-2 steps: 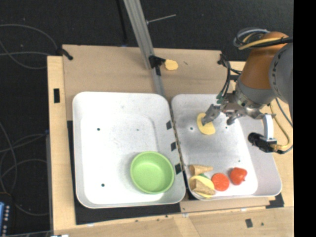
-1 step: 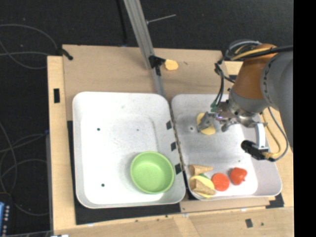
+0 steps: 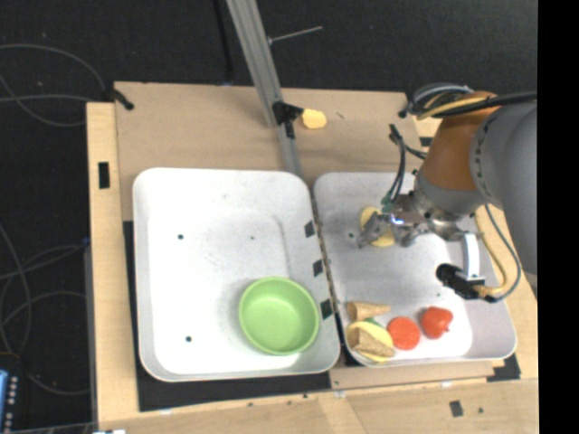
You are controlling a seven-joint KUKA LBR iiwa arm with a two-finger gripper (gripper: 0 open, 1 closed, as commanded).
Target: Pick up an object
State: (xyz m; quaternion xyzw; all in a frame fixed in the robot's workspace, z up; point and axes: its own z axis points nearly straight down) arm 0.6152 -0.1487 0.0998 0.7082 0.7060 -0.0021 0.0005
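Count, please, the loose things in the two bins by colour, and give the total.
Green: 1, the bowl in the left bin.
Yellow: 1, the piece at the gripper.
Red/orange: 2.
Tan: 2.
Total: 6

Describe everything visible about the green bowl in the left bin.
The green bowl is a round, light green dish of smooth plastic-looking material, with a plain rim and a slightly darker inside. It sits upright, mouth up, with nothing visible in it. It rests on the floor of the left bin, in that bin's near right corner, close to the wall shared with the other bin. Whether it touches that wall is unclear. The gripper is over the other bin, away from it.
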